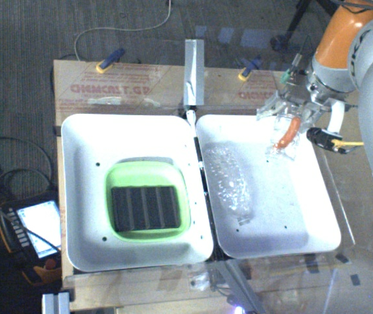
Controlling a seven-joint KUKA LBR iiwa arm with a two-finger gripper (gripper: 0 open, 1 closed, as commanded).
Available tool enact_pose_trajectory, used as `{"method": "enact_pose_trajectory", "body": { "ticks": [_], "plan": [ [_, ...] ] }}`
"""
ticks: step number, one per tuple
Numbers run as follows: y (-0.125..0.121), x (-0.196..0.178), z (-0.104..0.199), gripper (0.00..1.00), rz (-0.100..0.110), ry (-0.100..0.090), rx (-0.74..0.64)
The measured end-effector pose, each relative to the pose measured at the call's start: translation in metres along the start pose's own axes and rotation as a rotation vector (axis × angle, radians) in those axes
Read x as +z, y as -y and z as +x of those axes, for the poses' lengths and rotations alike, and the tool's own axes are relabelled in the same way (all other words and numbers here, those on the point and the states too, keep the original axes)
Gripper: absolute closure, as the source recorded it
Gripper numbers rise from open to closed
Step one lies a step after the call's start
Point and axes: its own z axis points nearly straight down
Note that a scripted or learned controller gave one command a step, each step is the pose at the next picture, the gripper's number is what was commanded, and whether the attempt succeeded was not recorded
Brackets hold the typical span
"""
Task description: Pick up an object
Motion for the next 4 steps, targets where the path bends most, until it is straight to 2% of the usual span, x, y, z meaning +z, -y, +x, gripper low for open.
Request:
{"method": "enact_pose_trajectory", "body": {
  "ticks": [1,2,3,4],
  "plan": [
    [-0.015,0.055,-0.035,0.00,0.000,0.000,-0.184],
    [-0.006,0.108,-0.037,0.00,-0.006,-0.011,-0.277],
    [0.002,0.111,-0.041,0.00,-0.025,-0.013,-0.340],
    [0.026,0.080,-0.023,0.00,-0.002,-0.002,-0.492]
  ]
}}
